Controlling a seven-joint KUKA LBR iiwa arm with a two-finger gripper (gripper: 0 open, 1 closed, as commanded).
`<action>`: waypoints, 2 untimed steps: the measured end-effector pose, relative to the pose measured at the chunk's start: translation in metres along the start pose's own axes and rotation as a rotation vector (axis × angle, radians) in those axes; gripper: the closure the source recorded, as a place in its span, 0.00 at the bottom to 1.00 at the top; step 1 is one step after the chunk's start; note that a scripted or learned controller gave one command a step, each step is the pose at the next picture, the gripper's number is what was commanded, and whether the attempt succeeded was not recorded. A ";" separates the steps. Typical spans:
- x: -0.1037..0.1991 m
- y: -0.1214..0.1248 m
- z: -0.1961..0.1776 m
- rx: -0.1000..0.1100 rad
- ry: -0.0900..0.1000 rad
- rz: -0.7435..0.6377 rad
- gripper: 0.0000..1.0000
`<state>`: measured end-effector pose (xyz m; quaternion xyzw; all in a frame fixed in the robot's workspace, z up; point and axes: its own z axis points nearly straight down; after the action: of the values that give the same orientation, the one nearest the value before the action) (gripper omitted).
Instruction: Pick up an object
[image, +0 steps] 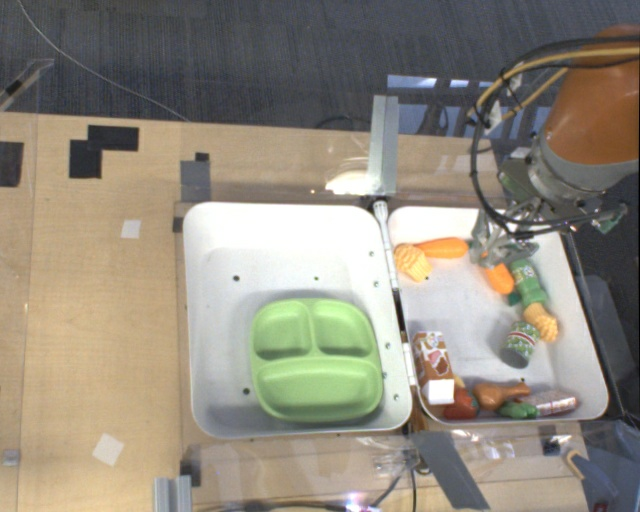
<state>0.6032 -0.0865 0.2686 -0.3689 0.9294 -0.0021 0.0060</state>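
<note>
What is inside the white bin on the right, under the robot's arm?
The right bin holds toy food: a carrot, a yellow piece, a small carton, a can and more along the near wall. The arm covers the bin's far corner, so anything there is hidden.

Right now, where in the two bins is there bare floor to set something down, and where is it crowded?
Left bin: bare floor along the back and left side, around the green divided plate. Right bin: a bare patch mid-floor, between the yellow toy, the carton and the can. Crowded along its front edge and under the gripper.
</note>
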 end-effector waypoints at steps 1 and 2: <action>-0.041 -0.022 0.029 -0.004 0.001 -0.062 1.00; -0.110 0.017 -0.034 0.000 -0.006 -0.004 1.00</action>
<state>0.6710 0.0016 0.3033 -0.3710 0.9286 -0.0009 0.0089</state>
